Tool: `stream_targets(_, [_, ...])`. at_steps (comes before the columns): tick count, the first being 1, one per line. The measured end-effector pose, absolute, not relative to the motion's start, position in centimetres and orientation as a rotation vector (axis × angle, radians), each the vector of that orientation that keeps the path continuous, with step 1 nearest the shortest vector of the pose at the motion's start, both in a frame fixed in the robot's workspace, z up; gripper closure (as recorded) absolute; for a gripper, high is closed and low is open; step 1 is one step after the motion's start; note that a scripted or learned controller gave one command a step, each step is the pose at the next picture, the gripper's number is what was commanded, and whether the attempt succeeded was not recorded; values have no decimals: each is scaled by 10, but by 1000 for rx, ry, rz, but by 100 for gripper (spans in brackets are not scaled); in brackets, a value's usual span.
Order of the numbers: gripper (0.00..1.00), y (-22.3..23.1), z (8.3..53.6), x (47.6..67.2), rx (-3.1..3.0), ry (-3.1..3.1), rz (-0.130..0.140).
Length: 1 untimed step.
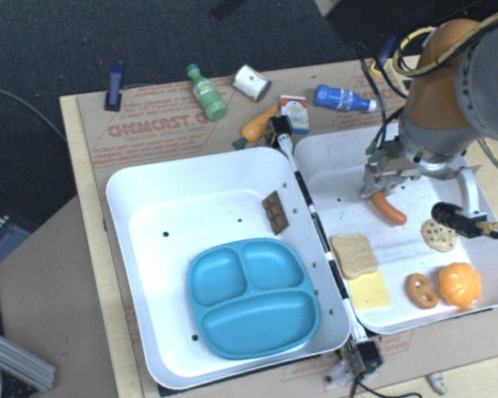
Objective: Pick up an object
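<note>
Dark carpet floor (14,52) surrounds a tan bench (163,118).

One fixed camera looks down at a slant on a surface (171,112) carrying two white bins side by side.

The lens sits high above the surface's near edge and tilts away, so the far edge runs across the upper part of the frame with dark floor (67,35) beyond it. The view is wide enough to take in the left bin (139,210) and right bin (336,157) whole, plus the strip of surface behind them and some floor at the left. The grey-and-orange arm (455,88) enters from the frame's right and hangs over the right bin, standing nearer the lens than the bins.
</note>
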<state>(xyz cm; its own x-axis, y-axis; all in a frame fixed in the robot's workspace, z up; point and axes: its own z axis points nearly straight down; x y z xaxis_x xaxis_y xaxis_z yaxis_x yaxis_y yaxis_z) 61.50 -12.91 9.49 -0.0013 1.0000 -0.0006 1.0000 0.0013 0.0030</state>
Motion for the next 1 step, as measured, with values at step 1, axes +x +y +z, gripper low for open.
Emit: stream_targets(1, [100, -50, 186, 601, 2217, 2223, 5])
